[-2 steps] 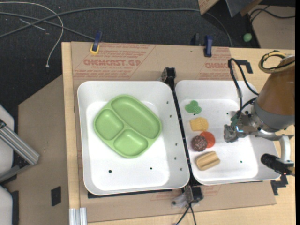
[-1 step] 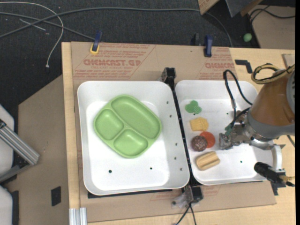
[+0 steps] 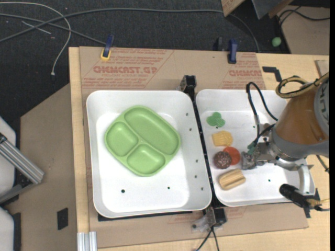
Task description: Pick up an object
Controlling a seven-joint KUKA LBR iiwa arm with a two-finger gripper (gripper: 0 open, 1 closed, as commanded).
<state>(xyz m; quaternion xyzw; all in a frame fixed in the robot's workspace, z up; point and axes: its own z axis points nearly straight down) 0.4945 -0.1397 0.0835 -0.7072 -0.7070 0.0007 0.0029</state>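
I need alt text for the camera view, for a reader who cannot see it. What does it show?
The grey arm's gripper hovers low in the right bin, beside a row of small toy foods: green piece, yellow piece, red and brown pieces, tan bread roll. The left bin holds a green divided tray.

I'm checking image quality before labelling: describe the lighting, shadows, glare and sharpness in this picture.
Camera view: lighting is even and soft, with faint shadows beside the green tray and the bread roll; the white bins look bright yet keep their rim detail, without harsh glare; small food items look slightly soft; the arm close to the lens is blurry, and the gripper is indistinct.
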